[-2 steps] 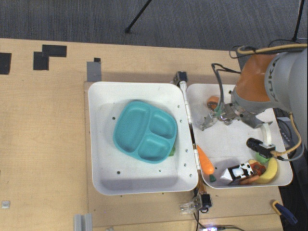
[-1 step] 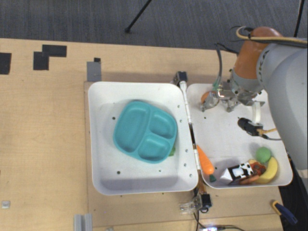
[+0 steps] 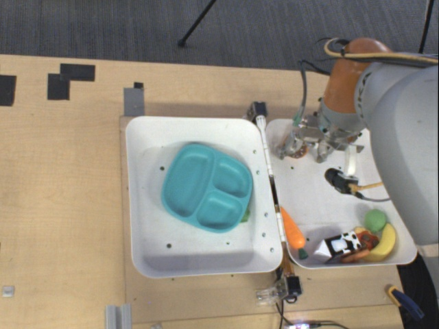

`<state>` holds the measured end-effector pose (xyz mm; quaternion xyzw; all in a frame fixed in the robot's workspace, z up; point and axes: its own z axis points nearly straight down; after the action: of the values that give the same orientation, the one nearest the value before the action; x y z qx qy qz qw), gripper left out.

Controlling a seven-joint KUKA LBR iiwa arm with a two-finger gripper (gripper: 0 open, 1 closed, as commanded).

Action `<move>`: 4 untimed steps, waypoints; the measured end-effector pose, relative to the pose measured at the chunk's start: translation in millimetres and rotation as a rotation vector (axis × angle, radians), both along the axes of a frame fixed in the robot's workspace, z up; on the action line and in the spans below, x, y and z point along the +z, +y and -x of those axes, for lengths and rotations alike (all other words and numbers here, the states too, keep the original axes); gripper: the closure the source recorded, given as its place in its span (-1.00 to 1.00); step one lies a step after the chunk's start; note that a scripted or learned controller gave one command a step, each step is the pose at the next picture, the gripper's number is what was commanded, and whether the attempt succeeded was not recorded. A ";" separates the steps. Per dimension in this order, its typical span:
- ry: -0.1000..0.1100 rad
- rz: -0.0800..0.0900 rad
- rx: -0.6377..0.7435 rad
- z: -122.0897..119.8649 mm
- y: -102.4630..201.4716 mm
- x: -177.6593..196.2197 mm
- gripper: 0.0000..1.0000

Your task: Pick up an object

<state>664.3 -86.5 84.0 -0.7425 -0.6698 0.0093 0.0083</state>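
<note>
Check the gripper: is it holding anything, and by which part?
Cannot be told. The gripper hangs over the right bin, away from the carrot and banana.

We see the arm (image 3: pixel 405 136) cut off by the right edge, its bulk covering the right bin's (image 3: pixel 302 190) far side. Below the arm, we cannot tell how the end effector's (image 3: pixel 312 146) fingers stand. Under the plate (image 3: pixel 208 186) something green (image 3: pixel 245 216) peeks out, too little to name. Near the banana (image 3: pixel 385 244), small toys (image 3: pixel 346 245) overlap and blur together.
</note>
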 end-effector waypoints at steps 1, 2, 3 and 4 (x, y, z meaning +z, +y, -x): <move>-0.006 0.000 0.005 -1.9 1.0 11.9 1.00; -0.006 0.000 0.006 -1.9 1.0 11.8 -1.00; -0.007 -0.001 -0.201 -1.1 0.0 8.6 -1.00; -0.001 0.001 -0.466 -1.9 -1.8 2.0 -1.00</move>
<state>666.2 -88.3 86.0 -0.8770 -0.4804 0.0071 0.0096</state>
